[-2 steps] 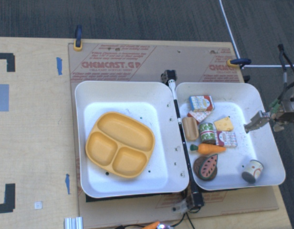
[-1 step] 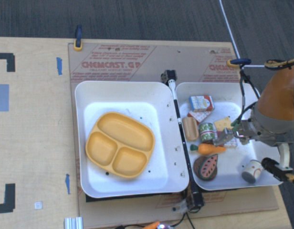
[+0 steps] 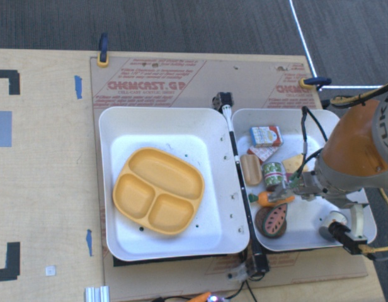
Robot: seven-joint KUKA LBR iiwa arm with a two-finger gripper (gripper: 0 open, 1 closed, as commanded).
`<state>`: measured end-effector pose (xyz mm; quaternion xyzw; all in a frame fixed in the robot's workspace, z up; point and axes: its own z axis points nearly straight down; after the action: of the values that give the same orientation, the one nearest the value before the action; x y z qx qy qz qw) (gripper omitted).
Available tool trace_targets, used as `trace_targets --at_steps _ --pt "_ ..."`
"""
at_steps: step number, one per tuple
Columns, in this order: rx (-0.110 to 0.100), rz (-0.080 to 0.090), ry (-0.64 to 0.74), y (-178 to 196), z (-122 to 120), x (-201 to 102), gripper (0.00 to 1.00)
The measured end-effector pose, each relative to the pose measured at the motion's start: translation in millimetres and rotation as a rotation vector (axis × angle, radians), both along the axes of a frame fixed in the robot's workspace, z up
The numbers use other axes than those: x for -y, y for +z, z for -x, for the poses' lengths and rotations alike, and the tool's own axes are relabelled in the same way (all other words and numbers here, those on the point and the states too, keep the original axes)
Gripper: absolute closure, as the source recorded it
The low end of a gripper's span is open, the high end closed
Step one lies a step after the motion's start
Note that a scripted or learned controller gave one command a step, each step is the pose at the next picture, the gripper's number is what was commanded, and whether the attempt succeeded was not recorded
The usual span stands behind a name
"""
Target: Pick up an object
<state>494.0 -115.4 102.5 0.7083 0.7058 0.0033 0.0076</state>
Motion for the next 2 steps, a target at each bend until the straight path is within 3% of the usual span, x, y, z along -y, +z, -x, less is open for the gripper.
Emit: trace_targets --at_steps 1,2 --pt "0.004 -0.001 0.001 11 -2 -1 1.00" --pt "-0.013 -0.007 0.005 82 14 -83 1.00"
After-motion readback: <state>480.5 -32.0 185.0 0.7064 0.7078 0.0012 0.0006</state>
